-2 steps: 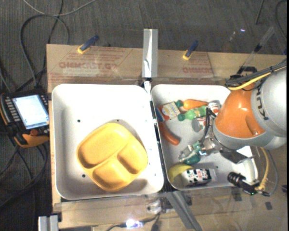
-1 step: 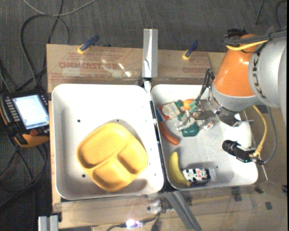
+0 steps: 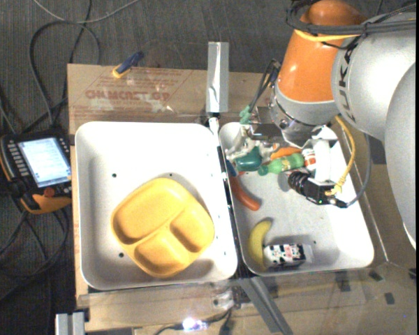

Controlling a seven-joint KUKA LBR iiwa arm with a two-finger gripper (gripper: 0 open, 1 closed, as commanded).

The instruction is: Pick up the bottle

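Pincer (image 3: pixel 255 144) low in the right bin's (image 3: pixel 349 246) far corner, grip impossible to tell; bottle (image 3: pixel 249 161) lying just beneath, teal, beside a carrot (image 3: pixel 247 198); banana (image 3: pixel 258 237) nearer; yellow plate (image 3: pixel 163 226) in left bin (image 3: pixel 91 187).

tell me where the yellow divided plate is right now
The yellow divided plastic plate lies in the left white bin, toward its near right part, across the divider from the yellow banana in the right white bin.

bins (image 3: pixel 84 208): 2 | yellow tray (image 3: pixel 163 226): 1 | banana (image 3: pixel 259 236): 1 | bottle (image 3: pixel 288 162): 1
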